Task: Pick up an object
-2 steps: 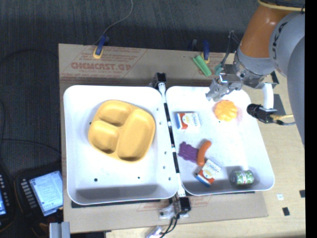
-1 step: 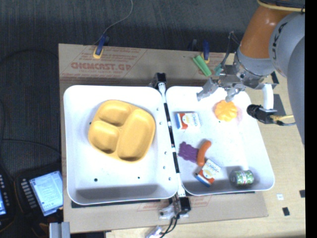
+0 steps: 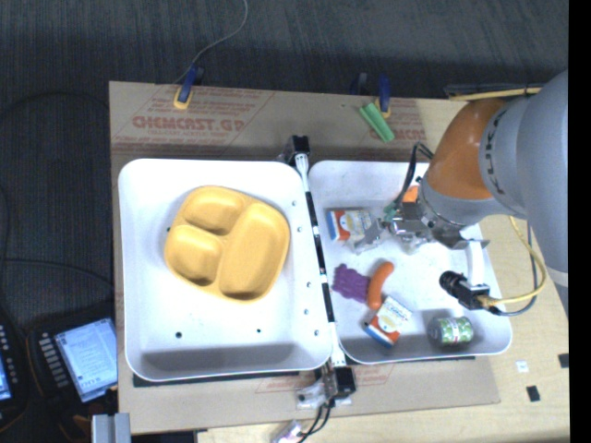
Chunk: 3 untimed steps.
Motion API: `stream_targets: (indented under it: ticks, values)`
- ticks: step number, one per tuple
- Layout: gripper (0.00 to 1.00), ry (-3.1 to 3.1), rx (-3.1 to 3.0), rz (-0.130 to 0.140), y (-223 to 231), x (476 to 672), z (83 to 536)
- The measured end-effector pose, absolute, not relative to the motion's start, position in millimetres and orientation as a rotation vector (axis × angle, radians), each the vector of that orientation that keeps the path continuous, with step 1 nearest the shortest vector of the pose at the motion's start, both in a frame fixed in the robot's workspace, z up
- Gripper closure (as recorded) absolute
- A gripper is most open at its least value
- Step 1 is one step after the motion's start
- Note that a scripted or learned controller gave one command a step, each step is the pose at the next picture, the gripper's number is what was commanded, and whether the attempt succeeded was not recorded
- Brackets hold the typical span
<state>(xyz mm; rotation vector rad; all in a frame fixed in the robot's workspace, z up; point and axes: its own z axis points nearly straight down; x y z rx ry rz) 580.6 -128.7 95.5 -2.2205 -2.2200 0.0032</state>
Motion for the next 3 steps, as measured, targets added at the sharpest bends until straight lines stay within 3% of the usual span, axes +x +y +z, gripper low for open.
stream_targets:
  ticks: [1, 2, 3]
  values:
    - [0.0, -2.231, -2.231, -0.01, -120.3, 533.0, 89.2]
    - [1.0, -2.231, -2.233, -0.012, -120.8, 533.9, 99.9]
    - [1.0, -2.224, -2.219, -0.001, -40.2, 491.3, 184.6]
